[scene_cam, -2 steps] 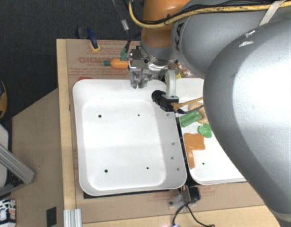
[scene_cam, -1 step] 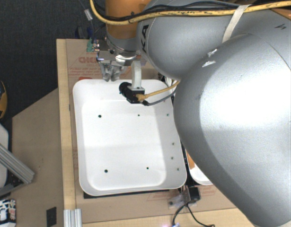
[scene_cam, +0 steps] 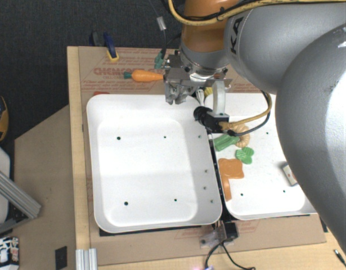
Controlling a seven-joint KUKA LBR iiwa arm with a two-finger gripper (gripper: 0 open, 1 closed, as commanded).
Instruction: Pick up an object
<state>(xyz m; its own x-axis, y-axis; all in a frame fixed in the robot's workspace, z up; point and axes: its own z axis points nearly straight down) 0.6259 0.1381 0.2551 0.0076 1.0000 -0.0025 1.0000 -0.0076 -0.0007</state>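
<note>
Now, green piece [scene_cam: 223, 143]: long axis nearly left-right, right end tilted slightly away; lying in right bin [scene_cam: 274, 207], beside its left wall.
Orange piece [scene_cam: 231, 169]: just nearer, narrow tail pointing toward near rim.
Arm [scene_cam: 285, 55]: reaching from right, orange band uppermost, wrist bent down.
Gripper [scene_cam: 174, 96]: over left bin's [scene_cam: 144, 167] far rim; open or closed, cannot tell.
Looks: green slim, bright; orange blocky, flat.

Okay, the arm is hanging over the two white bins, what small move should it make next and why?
Probably shift the gripper toward the right bin and lower it. It sits at the left bin's far rim, while the green toys and orange piece lie in the right one.
</note>
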